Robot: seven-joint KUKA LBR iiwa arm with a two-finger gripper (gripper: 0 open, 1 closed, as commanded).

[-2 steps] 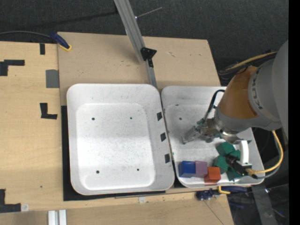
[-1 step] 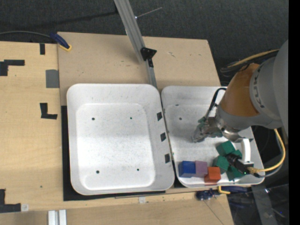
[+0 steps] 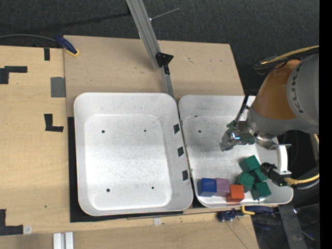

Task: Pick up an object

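Here, gripper (image 3: pixel 229 140) above right bin (image 3: pixel 207 108) — blocks (image 3: pixel 222 186) nearby

The end effector (image 3: pixel 230 139) hangs over the right bin (image 3: pixel 207 113), above the blue block (image 3: pixel 207 186), purple block (image 3: pixel 222 185), orange block (image 3: pixel 236 192) and green blocks (image 3: pixel 252 176) along the bin's near edge.

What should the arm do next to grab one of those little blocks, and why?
Probably move toward the near edge of the right bin and lower. The gripper hangs above bare floor, while the green blocks, orange block and blue block lie clustered there.
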